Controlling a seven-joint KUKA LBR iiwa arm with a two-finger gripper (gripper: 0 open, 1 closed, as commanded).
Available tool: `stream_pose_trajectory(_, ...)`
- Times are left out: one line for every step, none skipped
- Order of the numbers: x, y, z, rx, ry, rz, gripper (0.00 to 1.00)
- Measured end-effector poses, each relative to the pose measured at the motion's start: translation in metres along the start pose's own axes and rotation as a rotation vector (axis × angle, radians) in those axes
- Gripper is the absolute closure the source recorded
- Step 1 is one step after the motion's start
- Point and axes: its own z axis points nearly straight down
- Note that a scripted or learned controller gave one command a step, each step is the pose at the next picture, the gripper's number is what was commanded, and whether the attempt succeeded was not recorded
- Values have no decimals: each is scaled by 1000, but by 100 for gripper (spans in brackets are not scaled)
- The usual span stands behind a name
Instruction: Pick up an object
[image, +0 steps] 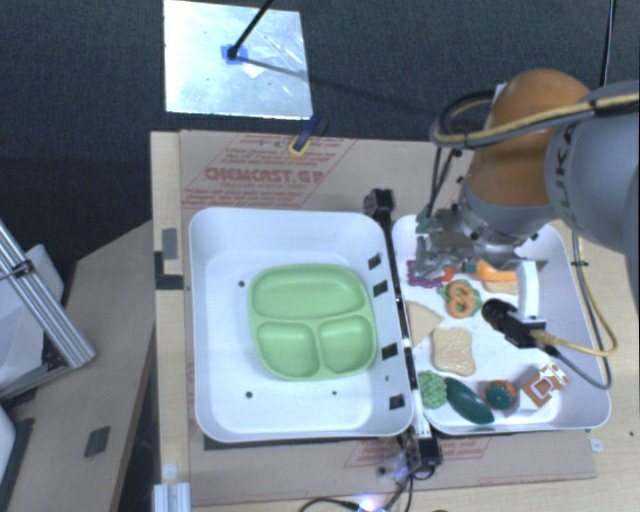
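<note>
So the arm (560, 150) is reaching in from the right and hanging over the far-left corner of the right bin (590, 330), with the gripper (432, 262) down low among the toy food there. Whether it's clamped on anything or hanging loose can't be told from this angle, since the wrist covers most of it and the bits under it are a jumble of grey and purple. Nothing is visibly lifted, so the pick looks not yet done, at best somewhere in the reach-or-grab stage. The candidates all sit in the right bin: an orange piece (497, 272) just right of the gripper, a pretzel-looking thing (461, 297) just nearer than it, a slice of bread (453, 350) further toward the near side, a green leafy bit (432, 388) and a dark green vegetable (467, 400) by the near edge, plus a round red-and-green item (501, 394) and a brown waffle-ish piece (544, 384) near the near-right corner. The left bin (220, 300) holds a green divided plate (310, 320) (not a likely target right now, well apart from the gripper). What's left: get something clearly held and raise it off the bin floor.
</note>
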Motion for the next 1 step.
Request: stream_pose_trajectory(52, -16, 8, 0, 1, -3, 100)
